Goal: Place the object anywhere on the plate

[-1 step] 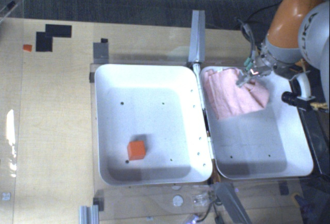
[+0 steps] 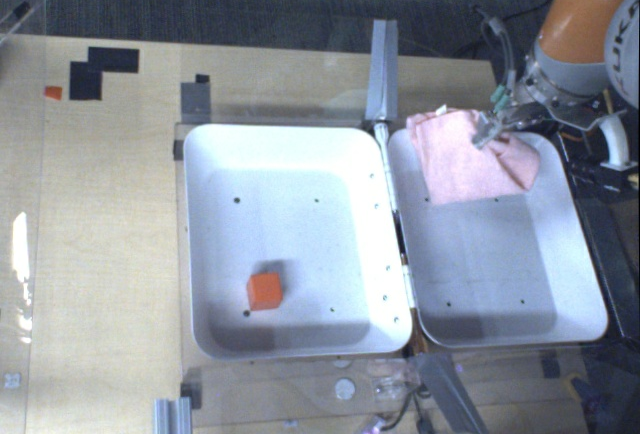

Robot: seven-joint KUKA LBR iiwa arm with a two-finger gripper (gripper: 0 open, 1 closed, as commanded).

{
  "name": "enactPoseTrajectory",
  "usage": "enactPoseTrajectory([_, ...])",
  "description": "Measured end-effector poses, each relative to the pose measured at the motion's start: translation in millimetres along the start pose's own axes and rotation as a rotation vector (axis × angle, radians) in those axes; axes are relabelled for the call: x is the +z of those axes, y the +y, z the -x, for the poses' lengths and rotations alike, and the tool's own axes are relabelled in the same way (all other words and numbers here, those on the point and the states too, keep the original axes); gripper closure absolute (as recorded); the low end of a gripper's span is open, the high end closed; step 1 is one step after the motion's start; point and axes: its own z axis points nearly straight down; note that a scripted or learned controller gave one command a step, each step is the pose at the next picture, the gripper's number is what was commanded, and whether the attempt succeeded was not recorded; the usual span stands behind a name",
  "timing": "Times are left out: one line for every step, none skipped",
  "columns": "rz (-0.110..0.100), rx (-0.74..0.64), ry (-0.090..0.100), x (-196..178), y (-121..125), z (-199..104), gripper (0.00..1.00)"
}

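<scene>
I see the gripper [image 2: 492, 129] low over the far corner of the right bin [image 2: 520, 322], right at the pink cloth [image 2: 465, 160] lying there; I cannot tell how it is set. The orange block [image 2: 265, 291] sits well apart, near the front of the left bin [image 2: 290, 152]. I see no plate, so I judge the cloth is the target. To do this well, I'd lift clear, cross the divider, and descend squarely over the block.

Fixed overhead view — slanted, both bins [image 2: 200, 222]
</scene>
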Motion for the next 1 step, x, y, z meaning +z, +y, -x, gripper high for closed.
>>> enactPoseTrajectory([-0.002, -0.006, 0.000, -4.2, 2.7, -0.2, 1.00])
